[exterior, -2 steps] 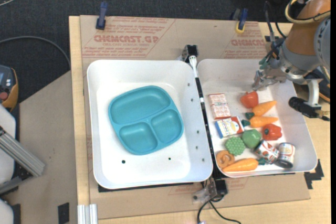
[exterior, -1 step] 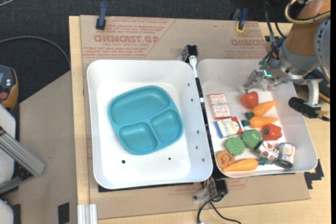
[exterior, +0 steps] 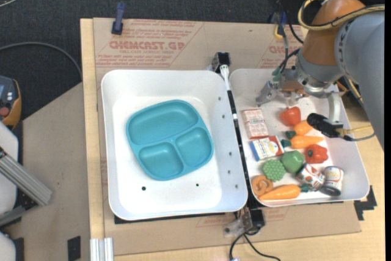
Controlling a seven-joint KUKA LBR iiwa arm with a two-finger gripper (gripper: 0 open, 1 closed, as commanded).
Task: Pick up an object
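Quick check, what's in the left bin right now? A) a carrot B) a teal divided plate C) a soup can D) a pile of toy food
B: the teal divided plate lies alone in the left bin, while the toy food, such as the carrot, sits in the right bin.

light: bright, even | shadows: soft | focus: slightly soft, grainy

The gripper (exterior: 282,87) is hanging over the right bin's (exterior: 360,162) far end; toy food (exterior: 293,159) is lying nearer the camera, a divided tray (exterior: 169,139) sitting leftward.
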